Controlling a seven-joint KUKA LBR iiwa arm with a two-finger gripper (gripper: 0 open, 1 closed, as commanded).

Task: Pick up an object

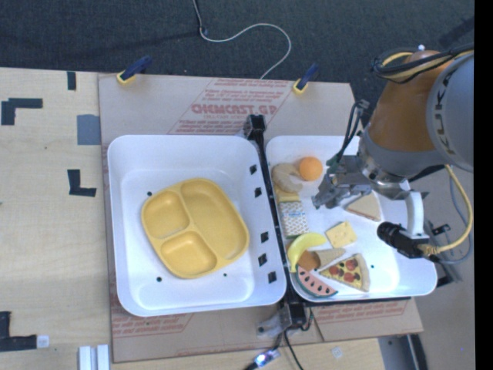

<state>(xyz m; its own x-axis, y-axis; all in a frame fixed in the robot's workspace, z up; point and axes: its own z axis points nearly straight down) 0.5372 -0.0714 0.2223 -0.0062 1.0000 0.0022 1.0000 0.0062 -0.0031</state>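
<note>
A yellow tray (194, 227) is seen in a white bin (123, 206); an orange ball (310, 168), a red-spotted pizza slice (347, 271) and a pale yellow cheese (341, 234) are seen

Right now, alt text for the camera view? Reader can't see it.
Seen from above, a grey and orange robot arm hangs its claw over the right white bin, which holds toy food: an orange ball, cheese, a pizza slice and a watermelon slice. The left white bin holds a yellow divided tray.

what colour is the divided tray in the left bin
Yellow. The divided tray shows plainly in the camera view, lying in the left bin.
</note>
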